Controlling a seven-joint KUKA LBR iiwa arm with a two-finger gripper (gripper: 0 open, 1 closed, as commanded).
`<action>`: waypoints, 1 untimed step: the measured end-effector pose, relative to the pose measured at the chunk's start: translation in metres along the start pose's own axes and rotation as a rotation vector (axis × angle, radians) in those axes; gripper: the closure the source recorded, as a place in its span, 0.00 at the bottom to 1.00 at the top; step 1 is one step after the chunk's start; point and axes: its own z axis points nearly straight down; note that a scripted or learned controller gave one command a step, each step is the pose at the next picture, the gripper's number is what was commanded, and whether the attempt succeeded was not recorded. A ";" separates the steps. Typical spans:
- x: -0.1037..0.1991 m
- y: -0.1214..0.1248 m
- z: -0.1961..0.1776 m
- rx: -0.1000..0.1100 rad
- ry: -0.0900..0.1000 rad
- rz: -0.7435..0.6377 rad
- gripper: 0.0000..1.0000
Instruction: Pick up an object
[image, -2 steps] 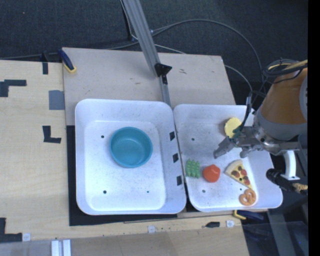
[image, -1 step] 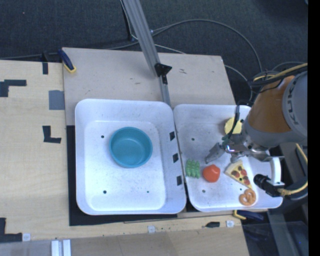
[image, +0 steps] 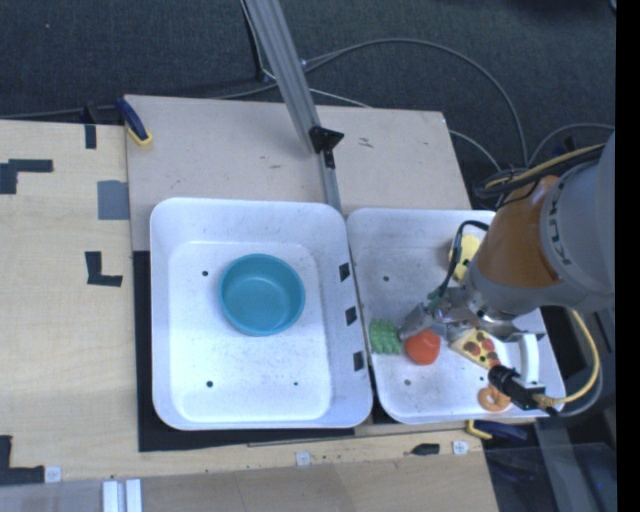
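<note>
In the right bin (image: 400, 250) my gripper (image: 420, 325) is low over the floor, reaching in from the right. An orange-red round object (image: 423, 348) lies right under its tip, and a small green block (image: 384, 336) sits just to its left. A pizza-slice toy (image: 478, 347) lies to the right of the orange object, partly under the arm. A yellow item (image: 460, 262) peeks out behind the wrist. The fingers' spread is hidden by the hand.
The left bin (image: 190, 300) holds a blue bowl (image: 262, 293). A small orange ring-shaped thing (image: 492, 400) lies at the right bin's front right corner. A metal pole (image: 295, 80) slants over the bench's back, and cables trail at the right.
</note>
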 end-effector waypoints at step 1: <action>0.000 0.001 -0.012 -0.004 0.000 -0.001 1.00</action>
